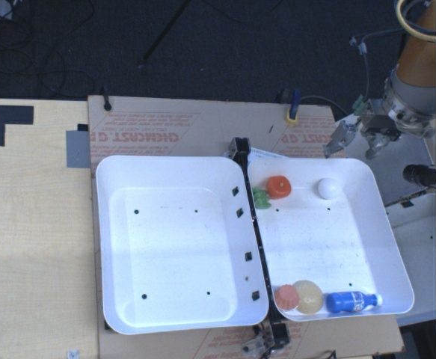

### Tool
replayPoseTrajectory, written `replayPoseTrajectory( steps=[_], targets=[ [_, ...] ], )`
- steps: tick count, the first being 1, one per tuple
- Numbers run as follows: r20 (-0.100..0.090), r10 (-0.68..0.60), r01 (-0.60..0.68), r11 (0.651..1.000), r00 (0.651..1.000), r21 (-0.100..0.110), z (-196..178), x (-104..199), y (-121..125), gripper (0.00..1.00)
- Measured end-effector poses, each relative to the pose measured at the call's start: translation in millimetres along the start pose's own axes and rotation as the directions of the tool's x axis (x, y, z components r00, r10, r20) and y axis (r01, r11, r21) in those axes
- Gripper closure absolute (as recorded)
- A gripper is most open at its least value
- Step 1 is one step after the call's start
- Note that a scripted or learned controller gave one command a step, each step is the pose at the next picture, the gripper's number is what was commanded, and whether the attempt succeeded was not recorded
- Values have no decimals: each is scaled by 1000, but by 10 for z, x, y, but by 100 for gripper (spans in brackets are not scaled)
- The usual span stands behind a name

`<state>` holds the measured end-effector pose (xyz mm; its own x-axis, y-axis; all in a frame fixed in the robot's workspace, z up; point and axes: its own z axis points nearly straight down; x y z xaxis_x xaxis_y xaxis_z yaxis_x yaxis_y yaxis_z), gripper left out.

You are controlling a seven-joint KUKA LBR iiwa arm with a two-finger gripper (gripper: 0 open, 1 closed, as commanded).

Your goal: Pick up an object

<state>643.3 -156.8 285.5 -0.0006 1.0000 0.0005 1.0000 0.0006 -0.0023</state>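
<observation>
The right bin [386, 223] holds several items. An orange-red round piece [279, 187] lies beside a small green piece [261, 197] at its far left. A white ball [327, 188] rests near the far wall. Along the near wall lie a pink round piece [286, 298], a cream ball [308, 296] and a blue bottle [351, 302] on its side. My gripper [358, 140] hangs above the bin's far right corner, beyond the white ball, open with nothing between its fingers.
The left bin [173, 245] sits beside the right one, with a black divider strip [251, 230] between them. Both rest on a cardboard sheet [165, 129]. Cables and a yellow clip [293, 114] lie behind the bins.
</observation>
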Motion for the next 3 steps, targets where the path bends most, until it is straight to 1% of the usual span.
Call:
replayPoseTrajectory(
  steps=[1, 2, 3],
  targets=[
    [-2, 2, -2, 1000, 1000, 9, 1702, -97, -22, 0],
    [-12, -4, 4, 1000, 1000, 10, 2005, -508, 4, 0],
    [-1, -3, 3, 1000, 1000, 5, 1988, -548, 3, 0]
  ],
)
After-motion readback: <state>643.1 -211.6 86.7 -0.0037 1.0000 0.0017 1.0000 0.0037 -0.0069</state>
